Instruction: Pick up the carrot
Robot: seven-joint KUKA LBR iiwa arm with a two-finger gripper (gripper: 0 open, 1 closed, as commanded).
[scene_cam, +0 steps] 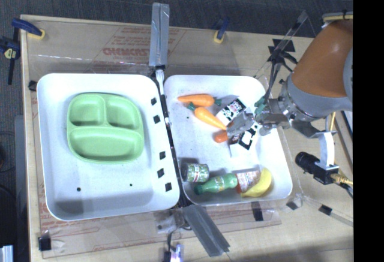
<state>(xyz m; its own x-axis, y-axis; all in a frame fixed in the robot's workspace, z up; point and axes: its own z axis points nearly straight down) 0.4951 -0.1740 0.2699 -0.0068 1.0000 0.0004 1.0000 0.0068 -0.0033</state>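
Right bin [273, 153]: two carrots lie in its upper half, one [196, 99] near the top wall, the other [209, 117] just below it at a slant. The gripper [240, 126] sits low just right of the slanted carrot; whether it is clenched or released cannot be told. A good pick would centre over one carrot and close across its narrow width, clear of the neighbouring black-and-white packet [230, 110].

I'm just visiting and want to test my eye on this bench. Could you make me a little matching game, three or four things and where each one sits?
Things:
1. green divided plate
2. banana
3. carrot nearest the far rim
4. claw

Places:
A. near right corner of the right bin
B. over the middle of the right bin, by an orange piece
C. far part of the right bin, next to the divider
D. in the left bin

Pairs: 1-D, 2-A, 3-C, 4-B
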